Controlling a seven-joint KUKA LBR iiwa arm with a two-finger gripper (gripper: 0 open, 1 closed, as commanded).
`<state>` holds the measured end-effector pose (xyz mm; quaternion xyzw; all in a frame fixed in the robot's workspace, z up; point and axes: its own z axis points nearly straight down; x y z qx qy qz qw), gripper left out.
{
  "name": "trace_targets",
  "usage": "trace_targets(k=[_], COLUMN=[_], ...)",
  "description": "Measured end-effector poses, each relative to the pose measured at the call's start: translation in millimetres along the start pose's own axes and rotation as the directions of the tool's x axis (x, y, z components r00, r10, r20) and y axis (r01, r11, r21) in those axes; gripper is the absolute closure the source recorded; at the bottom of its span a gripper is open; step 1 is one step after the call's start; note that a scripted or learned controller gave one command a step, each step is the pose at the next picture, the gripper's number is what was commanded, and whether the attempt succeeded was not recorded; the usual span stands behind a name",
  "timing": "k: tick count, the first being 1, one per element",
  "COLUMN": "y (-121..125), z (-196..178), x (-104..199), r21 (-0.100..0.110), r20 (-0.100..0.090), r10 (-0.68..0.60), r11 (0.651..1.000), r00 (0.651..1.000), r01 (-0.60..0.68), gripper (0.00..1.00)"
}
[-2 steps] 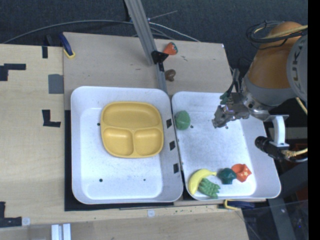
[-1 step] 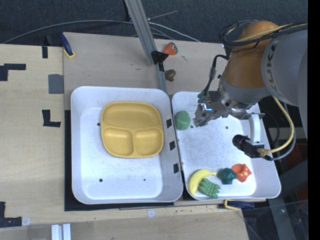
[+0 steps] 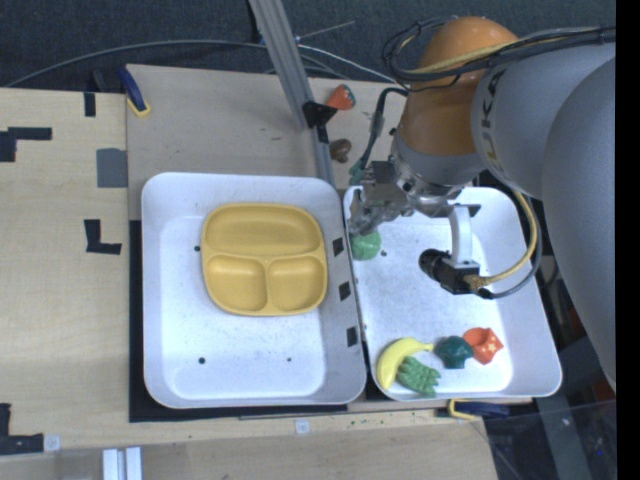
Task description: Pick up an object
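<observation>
Arm [image 3: 560, 118] overhangs right bin [image 3: 500, 268]; gripper [image 3: 372, 218], fingers' state unclear, sits directly above green ball [image 3: 365, 246], touching or nearly

Fingers: the gripper [image 3: 372, 220] hangs over the far left corner of the right bin [image 3: 500, 368]; the tips blur into the wrist hardware above them, so their spacing cannot be read.
Green object [image 3: 366, 245]: lies directly below the fingertips; its upper edge is covered by them, and contact or grasp cannot be told. Shape is too blurred to identify.
Arm [image 3: 560, 118]: the grey body is cut off by the right and top edges.
Right bin far wall: hidden behind the wrist and orange band [image 3: 455, 78].
Small items beyond the fingers, by the metal post [image 3: 285, 58]: too small to identify.
</observation>
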<state>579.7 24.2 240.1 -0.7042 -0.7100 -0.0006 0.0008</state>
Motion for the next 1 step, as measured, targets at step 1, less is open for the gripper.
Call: trace_targets(k=[1], y=[31.8], z=[11.7], x=[46.1], r21=[0.001], r20=[0.001], r10=[0.002], r11=[1.000], r00=[1.000], r01=[-0.002], gripper=[1.00])
